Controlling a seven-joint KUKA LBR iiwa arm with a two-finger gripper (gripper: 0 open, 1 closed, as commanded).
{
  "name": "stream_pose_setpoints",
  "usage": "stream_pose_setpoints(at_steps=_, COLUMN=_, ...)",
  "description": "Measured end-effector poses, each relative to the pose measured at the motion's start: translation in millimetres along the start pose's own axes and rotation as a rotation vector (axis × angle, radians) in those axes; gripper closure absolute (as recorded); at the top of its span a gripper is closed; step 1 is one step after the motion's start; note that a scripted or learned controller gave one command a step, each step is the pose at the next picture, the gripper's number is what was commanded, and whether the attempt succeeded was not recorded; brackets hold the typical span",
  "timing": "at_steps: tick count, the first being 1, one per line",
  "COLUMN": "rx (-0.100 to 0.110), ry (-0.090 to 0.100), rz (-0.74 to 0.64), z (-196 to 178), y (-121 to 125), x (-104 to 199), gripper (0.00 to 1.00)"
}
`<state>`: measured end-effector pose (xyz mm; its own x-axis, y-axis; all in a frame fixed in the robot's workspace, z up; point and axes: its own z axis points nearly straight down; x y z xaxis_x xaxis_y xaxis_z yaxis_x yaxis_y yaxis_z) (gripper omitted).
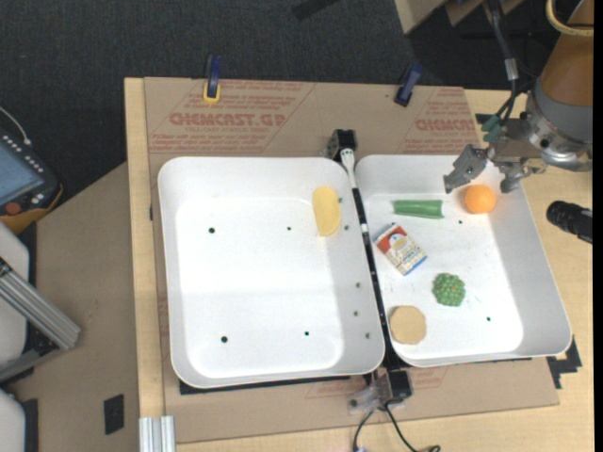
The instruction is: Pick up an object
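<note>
Two shallow white bins side by side on a cardboard-covered bench (283,111): left bin (254,271) and right bin (528,281), ordered below from largest item to smallest.

Arm (565,92): entering at 2 o'clock of the right bin, orange band above the wrist.

Gripper (490,175): poised over the bin's 1 o'clock corner, jaws spread wide, one finger at 9 o'clock and one at 3 o'clock of the gap, nothing between them.

Yellow oblong (326,211): against the left bin's 3 o'clock wall, long axis 12 to 6.

Green stick (417,209): long axis 9 to 3.

Small printed carton (400,250): near centre of the right bin.

Tan disc (408,325): at 7 o'clock.

Green knobbly ball (449,290): at 5 o'clock of the carton.

Orange ball (480,200): likely target, lying just at 6 o'clock of the jaw gap, apparently below and slightly nearer the bin centre; round, so no long axis to align with. Short descent judged sufficient, with a small shift toward 6 o'clock.
</note>
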<state>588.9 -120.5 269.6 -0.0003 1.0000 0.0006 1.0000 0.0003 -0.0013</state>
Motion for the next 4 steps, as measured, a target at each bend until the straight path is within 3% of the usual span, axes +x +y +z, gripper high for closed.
stream_pose_setpoints(at_steps=1, rx=0.015, ry=0.002, rz=0.007, z=118, y=-68, x=-36, gripper=0.0)
stream_pose_setpoints(at_steps=2, rx=-0.011, ry=-0.007, rz=0.0, z=185, y=-108, x=28, gripper=0.0)
stream_pose_setpoints(at_steps=3, rx=-0.021, ry=-0.011, rz=0.005, z=170, y=-105, x=24, gripper=1.0)
stream_pose_setpoints(at_steps=4, rx=-0.021, ry=0.0, rz=-0.009, z=12, y=-85, x=79, gripper=1.0)
